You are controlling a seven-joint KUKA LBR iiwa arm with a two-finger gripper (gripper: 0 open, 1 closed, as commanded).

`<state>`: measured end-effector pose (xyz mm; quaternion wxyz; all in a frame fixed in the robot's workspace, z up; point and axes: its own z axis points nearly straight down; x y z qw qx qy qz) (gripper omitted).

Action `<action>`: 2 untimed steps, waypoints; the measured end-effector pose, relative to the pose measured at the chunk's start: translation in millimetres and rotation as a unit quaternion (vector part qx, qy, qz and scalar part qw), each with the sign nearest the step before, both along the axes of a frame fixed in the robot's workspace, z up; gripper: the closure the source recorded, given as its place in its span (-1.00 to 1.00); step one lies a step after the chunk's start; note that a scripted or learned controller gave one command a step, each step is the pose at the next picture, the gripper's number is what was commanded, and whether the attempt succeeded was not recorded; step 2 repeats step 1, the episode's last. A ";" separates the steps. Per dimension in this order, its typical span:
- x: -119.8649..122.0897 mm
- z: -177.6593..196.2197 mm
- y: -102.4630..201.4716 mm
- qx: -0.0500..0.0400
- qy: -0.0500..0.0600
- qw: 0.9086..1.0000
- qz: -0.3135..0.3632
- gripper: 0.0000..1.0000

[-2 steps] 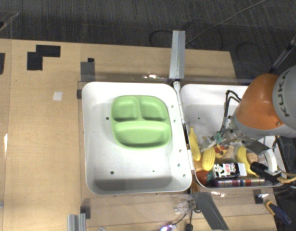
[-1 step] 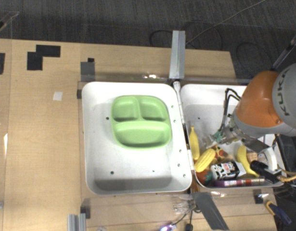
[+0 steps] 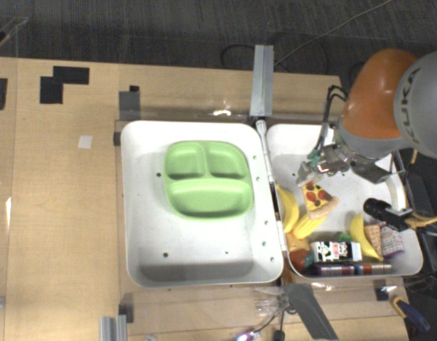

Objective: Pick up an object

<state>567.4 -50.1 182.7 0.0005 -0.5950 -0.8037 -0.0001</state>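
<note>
Hanging over the upper part of the right bin (image 3: 289, 144), the gripper (image 3: 319, 163) sits at the end of the grey arm (image 3: 410, 112) with its orange band — whether it is apart or together I cannot tell, since the metal parts blur into one another from this height. Nothing can be seen clamped in it. Just below it, lying on the bin floor, is a pizza slice toy (image 3: 319, 196), close to the gripper but apart from it. To that slice's left lies a yellow banana (image 3: 290, 210), curved along the bin's left wall. Further toward the near edge sit a small milk carton (image 3: 337, 250) and a dark marker (image 3: 346, 268) — side by side along the bottom wall. A second banana (image 3: 362, 234) lies to the right, beside a purple packet (image 3: 391, 241). In the left bin (image 3: 143, 190) a green divided plate (image 3: 207, 177) rests flat, near the middle.
</note>
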 end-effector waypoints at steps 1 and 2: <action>42.5 23.8 40.7 0.000 0.001 0.997 -0.081 1.00; 42.5 23.8 40.7 0.000 0.001 0.997 -0.081 1.00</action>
